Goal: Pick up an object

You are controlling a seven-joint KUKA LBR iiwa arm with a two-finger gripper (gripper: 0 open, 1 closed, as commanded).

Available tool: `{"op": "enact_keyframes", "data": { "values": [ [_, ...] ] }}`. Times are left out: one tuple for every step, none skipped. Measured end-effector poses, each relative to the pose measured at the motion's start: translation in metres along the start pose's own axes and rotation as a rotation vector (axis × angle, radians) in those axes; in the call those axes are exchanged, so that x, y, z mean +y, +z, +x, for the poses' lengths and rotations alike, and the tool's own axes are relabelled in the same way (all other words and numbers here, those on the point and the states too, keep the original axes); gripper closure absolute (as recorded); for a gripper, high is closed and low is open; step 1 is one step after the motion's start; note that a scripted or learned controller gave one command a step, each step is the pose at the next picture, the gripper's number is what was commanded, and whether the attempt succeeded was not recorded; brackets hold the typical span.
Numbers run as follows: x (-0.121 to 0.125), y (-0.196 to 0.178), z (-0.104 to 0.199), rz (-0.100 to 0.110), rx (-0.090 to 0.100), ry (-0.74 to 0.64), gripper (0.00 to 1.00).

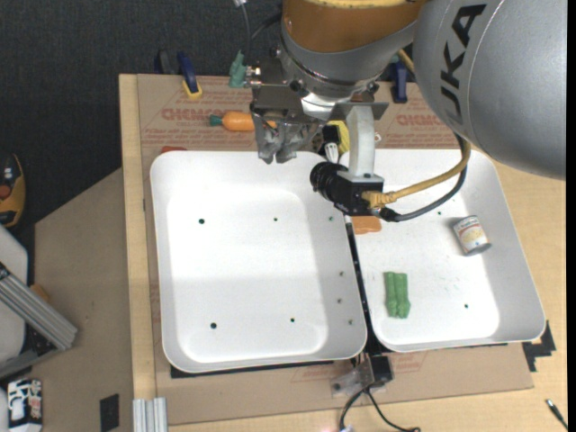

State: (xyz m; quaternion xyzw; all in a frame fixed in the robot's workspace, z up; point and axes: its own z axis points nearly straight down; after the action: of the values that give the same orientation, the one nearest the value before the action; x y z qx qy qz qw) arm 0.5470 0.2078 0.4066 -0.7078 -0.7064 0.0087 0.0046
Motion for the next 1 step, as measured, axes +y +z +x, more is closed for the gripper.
{"op": "enact_keyframes", "data": {
  "values": [
    [-0.0507, -0.1318, 0.0169, -0.034, 0.015, -0.008, 1.00]
  ]
}}
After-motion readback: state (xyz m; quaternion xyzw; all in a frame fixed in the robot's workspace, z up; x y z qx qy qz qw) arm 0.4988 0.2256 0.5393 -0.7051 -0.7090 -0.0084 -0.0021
